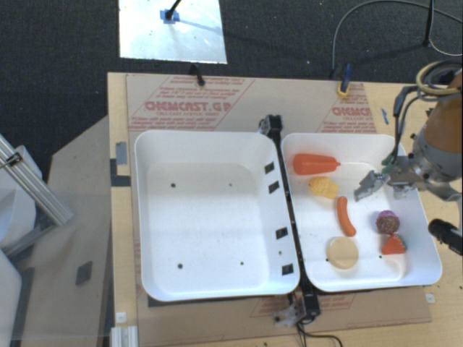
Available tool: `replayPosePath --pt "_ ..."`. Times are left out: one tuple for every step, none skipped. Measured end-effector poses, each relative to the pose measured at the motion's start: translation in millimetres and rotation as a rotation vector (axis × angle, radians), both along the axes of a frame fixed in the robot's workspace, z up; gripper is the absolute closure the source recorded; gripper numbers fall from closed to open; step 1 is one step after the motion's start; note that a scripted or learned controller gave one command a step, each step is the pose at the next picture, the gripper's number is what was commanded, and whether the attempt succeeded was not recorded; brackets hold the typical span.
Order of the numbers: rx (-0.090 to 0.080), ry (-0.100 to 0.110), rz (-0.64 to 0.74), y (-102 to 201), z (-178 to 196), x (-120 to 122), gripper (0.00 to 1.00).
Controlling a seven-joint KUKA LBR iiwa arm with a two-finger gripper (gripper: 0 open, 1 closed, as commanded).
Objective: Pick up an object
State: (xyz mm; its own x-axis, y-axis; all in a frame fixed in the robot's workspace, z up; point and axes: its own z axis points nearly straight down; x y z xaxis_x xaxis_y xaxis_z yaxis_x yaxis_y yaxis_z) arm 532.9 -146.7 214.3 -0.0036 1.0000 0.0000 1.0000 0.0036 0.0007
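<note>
Left bin: shallow white plastic bin (206, 215), nothing of the task in it.
Right bin: shallow white plastic bin (359, 270) holding 6 items: long orange carrot (315, 164) far, yellow lumpy piece (323, 187), orange sausage (346, 216), pale round disc (342, 252) near, purple ball (388, 222), red strawberry (393, 245).
Gripper: two-finger gripper (370, 185) hangs above the right bin, right of the yellow piece; fingers slightly apart, nothing between them.
Progress: nothing lifted; choosing, descending, closing and raising all remain.

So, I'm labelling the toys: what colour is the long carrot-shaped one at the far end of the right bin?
Orange; the carrot shows clearly in the camera view.
</note>
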Motion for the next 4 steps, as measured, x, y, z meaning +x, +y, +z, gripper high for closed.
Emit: replayPosePath --pt "0.000 -0.003 0.006 21.7 -84.8 80.3 0.00" --pt "0.002 0.005 -0.003 54.5 -132.1 10.1 0.00" --pt "0.001 -0.003 -0.002 52.8 -118.6 14.4 1.00" --pt "0.003 -0.009 0.011 144.8 -24.3 17.4 1.00"
